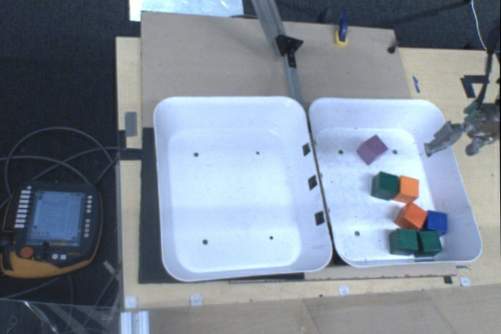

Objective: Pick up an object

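Observation:
The right bin holds several small blocks. A purple block lies alone near its middle. Below it, a dark green block touches an orange block. Near the front right corner a second orange block, a blue block and two green blocks sit packed together. My gripper hangs at the right bin's right rim, to the right of the purple block and well apart from it. It is open, with nothing between its fingers.
The left bin sits beside the right one, their rims touching along the middle. A grey pole slants down to the bins' back edge. A teach pendant with cables lies off the bench at left.

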Motion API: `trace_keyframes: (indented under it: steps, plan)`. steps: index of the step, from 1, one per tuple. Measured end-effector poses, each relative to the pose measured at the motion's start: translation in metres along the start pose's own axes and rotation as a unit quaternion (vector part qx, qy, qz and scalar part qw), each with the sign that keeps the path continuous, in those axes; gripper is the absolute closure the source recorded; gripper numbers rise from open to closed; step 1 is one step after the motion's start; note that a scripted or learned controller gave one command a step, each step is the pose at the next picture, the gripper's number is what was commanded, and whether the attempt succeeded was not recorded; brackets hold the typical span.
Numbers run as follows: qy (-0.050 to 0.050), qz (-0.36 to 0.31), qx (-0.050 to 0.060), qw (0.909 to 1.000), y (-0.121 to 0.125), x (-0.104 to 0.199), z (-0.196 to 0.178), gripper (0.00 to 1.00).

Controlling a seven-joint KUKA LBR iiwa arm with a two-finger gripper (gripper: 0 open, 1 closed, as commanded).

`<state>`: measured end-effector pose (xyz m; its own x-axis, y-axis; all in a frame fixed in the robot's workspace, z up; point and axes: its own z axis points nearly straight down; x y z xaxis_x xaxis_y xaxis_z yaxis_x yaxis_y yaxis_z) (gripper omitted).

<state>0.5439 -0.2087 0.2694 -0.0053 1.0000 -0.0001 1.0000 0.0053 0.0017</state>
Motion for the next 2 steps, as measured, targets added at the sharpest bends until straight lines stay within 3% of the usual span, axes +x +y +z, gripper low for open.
trace_keyframes:
  steps: [1, 2]
  plan:
    - [0.0, 0.0, 0.0, 1.0, 0.0, 0.0, 0.0, 0.0]
    - [0.001, 0.002, 0.003, 1.0, -0.005, -0.002, 0.061, 0.0]
